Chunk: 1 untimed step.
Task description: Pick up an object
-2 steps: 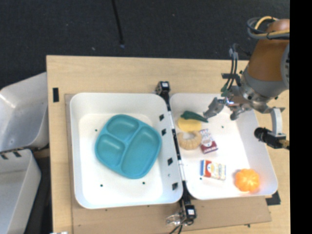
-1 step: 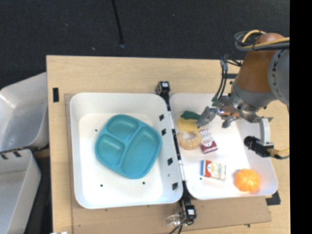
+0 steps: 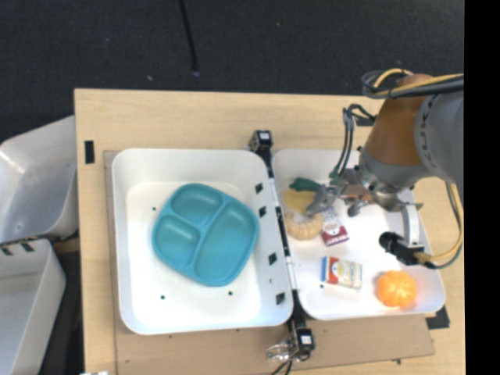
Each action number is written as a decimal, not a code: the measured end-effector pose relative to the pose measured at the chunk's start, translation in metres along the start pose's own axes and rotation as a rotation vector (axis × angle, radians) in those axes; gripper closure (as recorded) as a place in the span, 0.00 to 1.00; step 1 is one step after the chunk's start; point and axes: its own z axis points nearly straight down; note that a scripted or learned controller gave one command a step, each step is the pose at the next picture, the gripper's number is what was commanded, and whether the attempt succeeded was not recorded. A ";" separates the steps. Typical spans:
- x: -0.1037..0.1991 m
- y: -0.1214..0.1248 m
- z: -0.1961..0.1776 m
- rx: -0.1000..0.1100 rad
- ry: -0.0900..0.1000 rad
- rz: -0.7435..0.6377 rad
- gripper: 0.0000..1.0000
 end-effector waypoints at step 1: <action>-0.001 0.000 0.047 -0.002 0.000 0.001 0.00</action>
